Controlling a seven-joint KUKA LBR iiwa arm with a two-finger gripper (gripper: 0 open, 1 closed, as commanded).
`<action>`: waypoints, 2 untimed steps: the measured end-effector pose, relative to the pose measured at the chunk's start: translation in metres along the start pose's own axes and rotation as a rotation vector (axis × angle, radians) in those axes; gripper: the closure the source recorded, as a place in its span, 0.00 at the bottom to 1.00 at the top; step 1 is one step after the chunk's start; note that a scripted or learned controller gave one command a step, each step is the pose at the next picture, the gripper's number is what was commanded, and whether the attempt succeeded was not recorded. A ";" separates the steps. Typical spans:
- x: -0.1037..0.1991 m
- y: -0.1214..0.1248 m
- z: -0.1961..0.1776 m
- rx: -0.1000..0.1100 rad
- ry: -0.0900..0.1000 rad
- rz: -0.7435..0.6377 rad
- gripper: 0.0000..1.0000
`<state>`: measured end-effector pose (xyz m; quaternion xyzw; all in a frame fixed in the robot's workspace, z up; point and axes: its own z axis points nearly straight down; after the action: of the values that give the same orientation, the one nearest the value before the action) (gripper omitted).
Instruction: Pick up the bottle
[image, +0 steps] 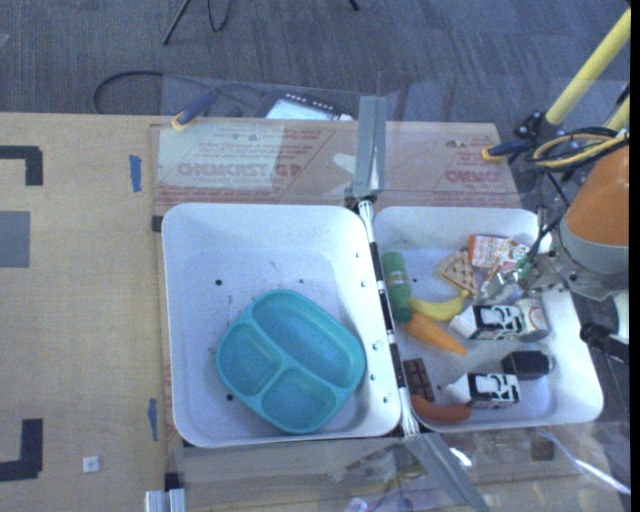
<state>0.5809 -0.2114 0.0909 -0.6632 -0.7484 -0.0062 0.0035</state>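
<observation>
A small white bottle (492, 389) with a black-and-white label lies on its side near the front of the right bin (585, 395). A dark rounded piece (527, 363) lies just behind it. My gripper (512, 278) hangs over the back half of the right bin, below the grey and orange wrist (600, 225). It is above the top edge of a black-and-white carton (500, 320) and beside a red and white packet (492, 250). The bottle lies well in front of the gripper and apart from it.
The right bin also holds a green cylinder (396, 285) by the divider, a banana (442, 305), a carrot (436, 336), a waffle (457, 270), a brown bar (418, 378) and a sausage (441, 410). A teal divided plate (290, 360) lies in the left bin (200, 250).
</observation>
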 end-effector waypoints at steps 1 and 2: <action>-0.002 0.033 0.002 -0.002 0.004 0.119 0.00; 0.007 -0.018 0.001 -0.007 0.002 0.198 0.00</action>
<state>0.5625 -0.2067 0.0901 -0.7338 -0.6793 -0.0091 0.0024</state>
